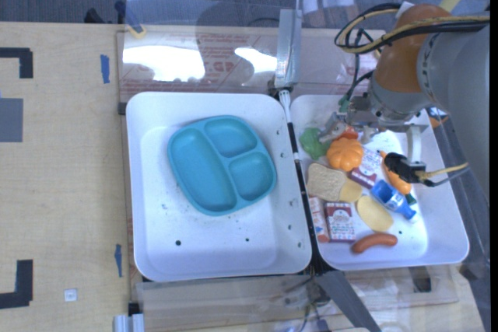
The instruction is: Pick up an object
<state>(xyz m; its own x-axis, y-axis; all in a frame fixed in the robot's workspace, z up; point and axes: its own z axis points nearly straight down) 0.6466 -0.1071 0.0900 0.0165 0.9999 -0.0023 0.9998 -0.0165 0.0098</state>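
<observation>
Red-brown sausage [373,242] lies closest to the front rim of the right white plastic bin [445,233], farthest from the fingers [412,144]. Fingers are spread apart, nothing pinched between them, low over the rear of that bin. Orange toy pumpkin [345,154] sits just beside the left fingertip, on its near side. Green toy leaf [313,142] lies further out on that side. Tan bread slice [325,181], small blue bottle [393,198], yellow oval piece [376,214] and red carton [338,220] are crowded between fingers and sausage. Blue three-section plate [222,163] rests in the left white bin [144,190], well apart from the fingers.
</observation>
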